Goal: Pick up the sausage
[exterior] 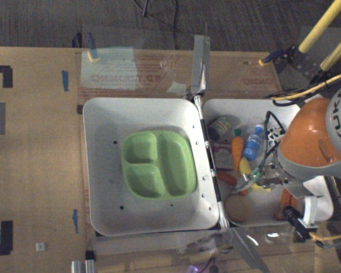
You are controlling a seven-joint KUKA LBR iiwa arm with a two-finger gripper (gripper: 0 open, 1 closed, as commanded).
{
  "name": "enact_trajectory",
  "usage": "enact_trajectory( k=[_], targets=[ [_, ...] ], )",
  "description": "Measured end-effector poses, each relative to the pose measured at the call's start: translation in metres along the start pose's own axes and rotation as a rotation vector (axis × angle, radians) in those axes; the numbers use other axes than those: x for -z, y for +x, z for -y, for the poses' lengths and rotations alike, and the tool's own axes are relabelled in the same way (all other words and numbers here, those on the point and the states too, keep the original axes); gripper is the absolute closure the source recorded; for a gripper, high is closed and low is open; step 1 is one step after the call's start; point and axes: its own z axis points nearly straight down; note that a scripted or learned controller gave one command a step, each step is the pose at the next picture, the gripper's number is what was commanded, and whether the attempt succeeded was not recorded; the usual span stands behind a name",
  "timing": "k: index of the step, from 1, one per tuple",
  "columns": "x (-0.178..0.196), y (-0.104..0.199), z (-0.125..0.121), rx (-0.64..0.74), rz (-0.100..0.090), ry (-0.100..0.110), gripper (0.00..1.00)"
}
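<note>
The arm reached in over the right bin, its orange band above that bin's right side, the gripper low among the clutter near the bin's middle. Whether the claw stood wide, narrow or closed on anything: cannot tell, as the wrist and cabling covered it.

Right bin contents, toward its left wall: a dark round tin at the far left corner; a carrot and a blue bottle beside it; a yellow piece just below the bottle; a tan disc at the near left corner. A reddish-brown elongated item, taken to be the sausage, lay by the left wall between carrot and disc, just beside the gripper. Identification uncertain.

Left bin held a green divided plate at its centre.

Judgement: approach/descent step, grasp not confirmed. The next move calls for the claw centred across the sausage's short axis, clear of carrot and yellow piece, then closing and lifting.
</note>
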Motion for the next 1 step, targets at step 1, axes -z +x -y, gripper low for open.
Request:
enact_trajectory(
  k=[1],
  targets=[
    [0.0104, -0.0040, 0.0002, -0.009, 0.002, -0.004, 1.00]
  ],
)
